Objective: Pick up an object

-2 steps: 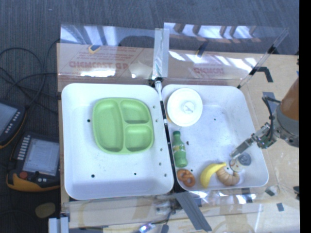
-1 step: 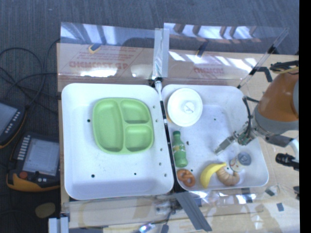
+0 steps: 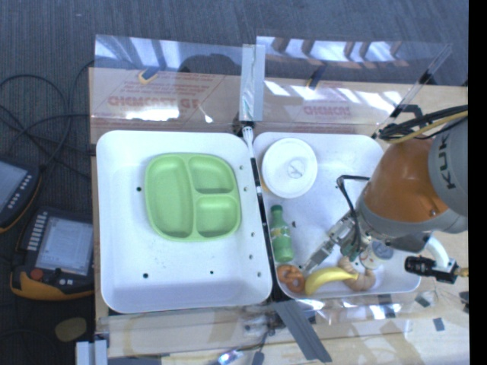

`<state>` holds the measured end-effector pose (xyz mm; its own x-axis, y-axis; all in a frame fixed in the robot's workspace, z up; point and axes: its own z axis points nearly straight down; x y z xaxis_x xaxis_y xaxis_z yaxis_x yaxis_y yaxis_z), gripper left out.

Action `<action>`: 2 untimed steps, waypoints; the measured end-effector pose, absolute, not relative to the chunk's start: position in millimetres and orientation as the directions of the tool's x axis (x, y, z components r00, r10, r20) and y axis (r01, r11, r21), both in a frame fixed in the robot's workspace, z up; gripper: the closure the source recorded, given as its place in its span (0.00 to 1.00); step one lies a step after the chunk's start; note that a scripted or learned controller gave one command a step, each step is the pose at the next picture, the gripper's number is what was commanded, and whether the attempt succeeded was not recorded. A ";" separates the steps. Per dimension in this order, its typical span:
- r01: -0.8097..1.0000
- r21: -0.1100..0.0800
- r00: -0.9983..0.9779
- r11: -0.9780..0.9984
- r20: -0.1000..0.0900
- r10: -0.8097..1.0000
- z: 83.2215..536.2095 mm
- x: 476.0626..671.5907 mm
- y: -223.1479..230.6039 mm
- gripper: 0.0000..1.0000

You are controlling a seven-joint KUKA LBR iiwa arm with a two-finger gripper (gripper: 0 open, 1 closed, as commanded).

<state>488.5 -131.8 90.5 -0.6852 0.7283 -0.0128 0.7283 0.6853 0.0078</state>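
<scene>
The left bin (image 3: 114, 226) held a green divided plate (image 3: 192, 196). The arm (image 3: 407, 188) reached over the right bin (image 3: 335, 158), beside a white round lid (image 3: 289, 167) and a green bottle (image 3: 281, 234). The gripper (image 3: 346, 245) sat low by the banana (image 3: 329, 280) at the bin's near edge; nothing looked lifted, so the pick remained undone. Whether its jaws were parted could not be told, as the wrist apparently covered them.

Bright daylight, glare on clear panels (image 3: 304, 55)
</scene>
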 end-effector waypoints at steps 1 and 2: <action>0.360 0.001 -0.933 0.933 0.000 0.360 181.7 487.2 -199.8 0.00; 0.470 0.005 -0.883 0.883 -0.015 0.470 90.0 573.7 -223.3 0.00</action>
